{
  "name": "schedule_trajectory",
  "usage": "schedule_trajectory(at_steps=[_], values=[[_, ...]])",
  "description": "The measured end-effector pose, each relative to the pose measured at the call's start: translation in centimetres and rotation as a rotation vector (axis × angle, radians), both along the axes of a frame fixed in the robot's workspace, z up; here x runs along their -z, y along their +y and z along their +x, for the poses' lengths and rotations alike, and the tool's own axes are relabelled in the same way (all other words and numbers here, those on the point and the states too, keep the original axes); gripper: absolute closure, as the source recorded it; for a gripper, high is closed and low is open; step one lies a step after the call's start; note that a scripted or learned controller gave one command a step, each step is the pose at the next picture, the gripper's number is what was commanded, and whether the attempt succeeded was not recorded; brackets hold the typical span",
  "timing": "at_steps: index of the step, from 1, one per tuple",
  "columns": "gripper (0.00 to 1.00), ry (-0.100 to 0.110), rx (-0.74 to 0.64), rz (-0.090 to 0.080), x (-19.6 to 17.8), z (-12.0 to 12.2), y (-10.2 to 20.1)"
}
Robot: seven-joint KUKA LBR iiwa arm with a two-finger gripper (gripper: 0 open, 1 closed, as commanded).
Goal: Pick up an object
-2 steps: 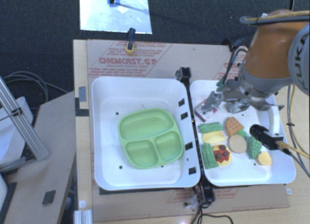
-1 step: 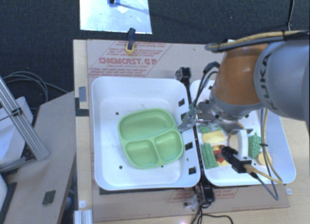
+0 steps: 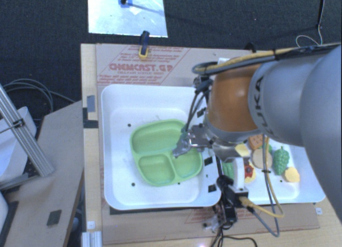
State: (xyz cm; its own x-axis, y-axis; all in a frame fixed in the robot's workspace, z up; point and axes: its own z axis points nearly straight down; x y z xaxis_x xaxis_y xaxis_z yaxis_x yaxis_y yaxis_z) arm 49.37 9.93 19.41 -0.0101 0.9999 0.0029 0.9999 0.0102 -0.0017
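Note:
A light green divided tray (image 3: 160, 152) lies in the left white bin (image 3: 123, 107). My gripper (image 3: 183, 147) hangs low over the tray's right edge, near its compartment dividers. The big grey arm with its orange band (image 3: 232, 107) reaches in from the right and covers the seam between the bins. In the right bin (image 3: 307, 187) lie small toy foods: a green grape cluster (image 3: 280, 159), a yellow piece (image 3: 292, 175), a waffle-like cookie (image 3: 256, 142), a red and yellow piece (image 3: 249, 171). Part of that bin is hidden by the arm.
Cables (image 3: 267, 208) hang from the wrist over the bins' front rim. A brown board with red lettering (image 3: 141, 67) lies under the bins. A shiny metal sheet (image 3: 126, 4) lies at the back. A wooden side surface (image 3: 56, 176) is at left.

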Motion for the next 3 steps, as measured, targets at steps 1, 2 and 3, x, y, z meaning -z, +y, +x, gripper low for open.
schedule_trajectory(at_steps=[1, 2, 3], values=[[0.00, -0.005, -0.003, 0.002, -3.8, -0.6, 7.9], [0.00, 0.006, 0.015, -0.006, 8.0, -0.9, 1.3], [0.00, -0.012, 0.012, -0.003, 0.5, 5.4, -1.3]])
